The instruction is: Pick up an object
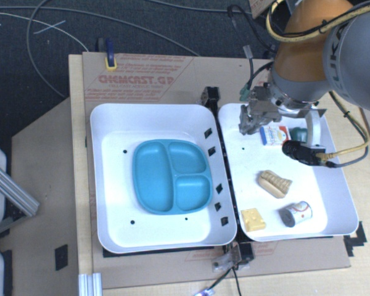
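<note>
Two white bins sit side by side on my bench. My left bin [105, 165] holds a blue divided plate [171, 176]. My gripper [254, 123] hangs over the far end of the right bin [333, 208]; whether it is apart or together, I cannot tell. Just right of it lies a small white packet [274, 134]. Nearer me lie a tan ridged piece [275, 183], a yellow block [253, 219] and a grey-and-white object [295, 214], all apart from the gripper.
</note>
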`<state>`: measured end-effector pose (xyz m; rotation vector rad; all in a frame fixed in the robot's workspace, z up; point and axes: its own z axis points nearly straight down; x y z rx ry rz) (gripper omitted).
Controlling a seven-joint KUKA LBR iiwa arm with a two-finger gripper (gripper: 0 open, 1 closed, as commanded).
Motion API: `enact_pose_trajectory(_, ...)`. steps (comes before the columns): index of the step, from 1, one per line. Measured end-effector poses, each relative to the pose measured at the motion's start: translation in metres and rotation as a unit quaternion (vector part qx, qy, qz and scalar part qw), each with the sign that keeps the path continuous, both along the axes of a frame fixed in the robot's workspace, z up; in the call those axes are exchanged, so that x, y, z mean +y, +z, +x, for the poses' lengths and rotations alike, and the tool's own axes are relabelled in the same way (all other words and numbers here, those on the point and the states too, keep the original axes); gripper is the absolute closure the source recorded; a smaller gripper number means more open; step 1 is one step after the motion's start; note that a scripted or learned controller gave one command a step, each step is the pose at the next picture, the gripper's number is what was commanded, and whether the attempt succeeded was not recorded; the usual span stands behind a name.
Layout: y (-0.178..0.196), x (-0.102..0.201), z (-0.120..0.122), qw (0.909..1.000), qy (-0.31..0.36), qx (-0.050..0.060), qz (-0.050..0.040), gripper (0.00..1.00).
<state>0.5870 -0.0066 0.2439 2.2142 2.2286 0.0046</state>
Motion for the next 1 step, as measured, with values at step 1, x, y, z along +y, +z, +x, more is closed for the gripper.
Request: enact_pose_trajectory(1,0.0031,0.058,0.0015,1.0,-0.001,0.001,-0.0001,1.0)
